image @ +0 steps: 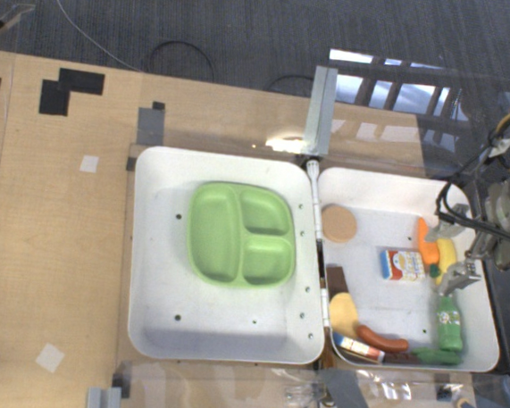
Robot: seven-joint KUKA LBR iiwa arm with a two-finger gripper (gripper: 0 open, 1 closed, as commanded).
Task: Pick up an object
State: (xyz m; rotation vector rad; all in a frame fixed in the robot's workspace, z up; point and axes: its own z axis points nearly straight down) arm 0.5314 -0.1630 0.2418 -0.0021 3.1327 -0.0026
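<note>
Robot lab: bench (pixel 47 223), twin bins (pixel 149 323).

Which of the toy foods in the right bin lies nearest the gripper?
The green bottle lies nearest, just below the gripper by the bin's right wall. The round cookie, the sausage and the small carton all lie further left.
</note>
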